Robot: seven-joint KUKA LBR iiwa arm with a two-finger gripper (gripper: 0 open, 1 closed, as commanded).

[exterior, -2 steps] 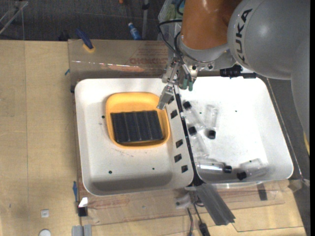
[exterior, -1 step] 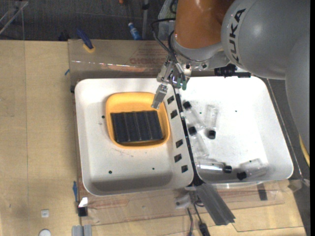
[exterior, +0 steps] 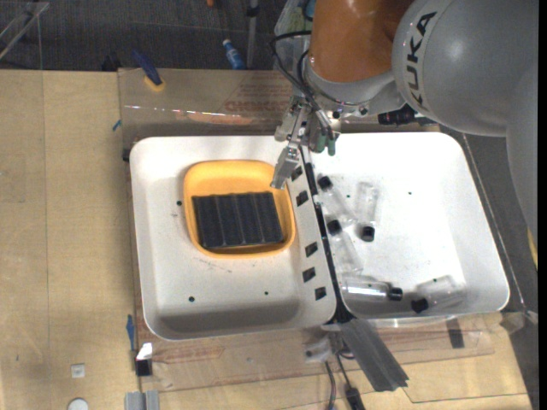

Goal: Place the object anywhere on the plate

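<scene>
A yellow-orange plate (exterior: 238,178) sits in the left white bin (exterior: 162,229). A black ridged rectangular object (exterior: 238,220) lies flat on the plate and covers most of its near half. My gripper (exterior: 293,162) hangs over the plate's right rim, close to the divider between the two bins. It is above and to the right of the black object, and nothing shows in its grasp. The grey arm with its orange band reaches in from the upper right.
The right bin (exterior: 436,178) holds several clear plastic pieces with black caps, one (exterior: 366,203) near its middle and others (exterior: 410,295) along its near edge. A row of black clips (exterior: 309,246) runs along the divider. Bare wooden bench lies to the left.
</scene>
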